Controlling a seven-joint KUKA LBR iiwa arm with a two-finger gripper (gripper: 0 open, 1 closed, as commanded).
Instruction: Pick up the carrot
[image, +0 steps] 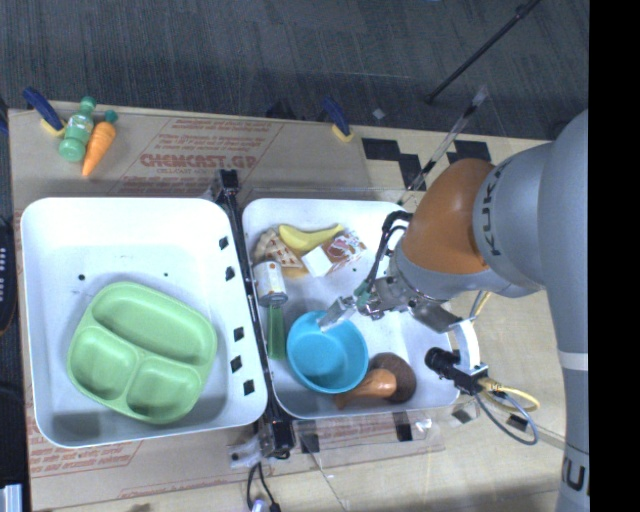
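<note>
The carrot (97, 147), orange with a green top, lies on the brown bench board behind the left bin, at the far top left, outside both bins. Right beside it stands a small green bottle (75, 135). My gripper (340, 311) hangs low in the right bin (395, 212), at the upper rim of a blue bowl (327, 353), far to the right of the carrot. Nothing shows held in it.
The right bin also holds a banana (308, 237), a waffle (270, 247), a small can (270, 282), a green stick (275, 330) and a brown-and-orange toy (383, 380). A green divided plate (142, 350) lies in the left bin (60, 230).
</note>
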